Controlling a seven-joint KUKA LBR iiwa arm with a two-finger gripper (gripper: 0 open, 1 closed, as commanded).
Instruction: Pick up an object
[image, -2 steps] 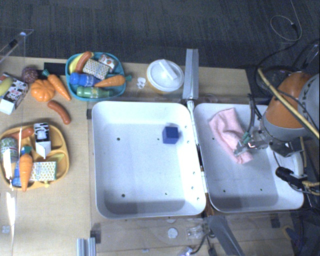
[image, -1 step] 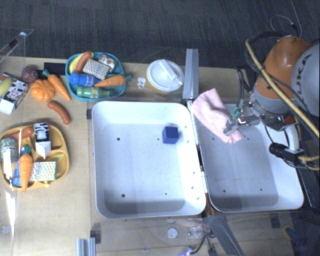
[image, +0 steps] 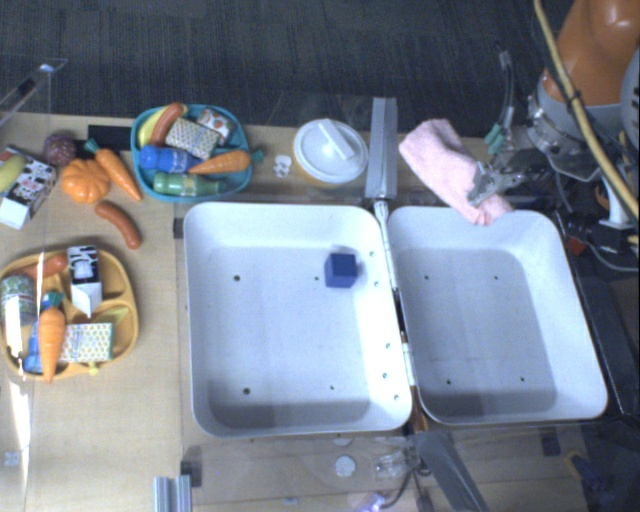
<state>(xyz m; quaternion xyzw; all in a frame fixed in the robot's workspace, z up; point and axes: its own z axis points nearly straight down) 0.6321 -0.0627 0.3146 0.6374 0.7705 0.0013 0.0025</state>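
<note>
We see even, cool light; both white bins (image: 290, 420) glare softly, with faint shadows inside their near walls. Around the hand (image: 492, 185), detail blurs, perhaps from motion.

Bench (image: 150, 420) — two white bins (image: 290, 320), perhaps toys (image: 100, 180)

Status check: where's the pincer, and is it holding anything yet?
Pincer at back edge of right bin, closed on pink cloth. Cloth draped over bin rim, mostly outside. Blue block sits alone in left bin, untouched. Nothing blocking.
</note>
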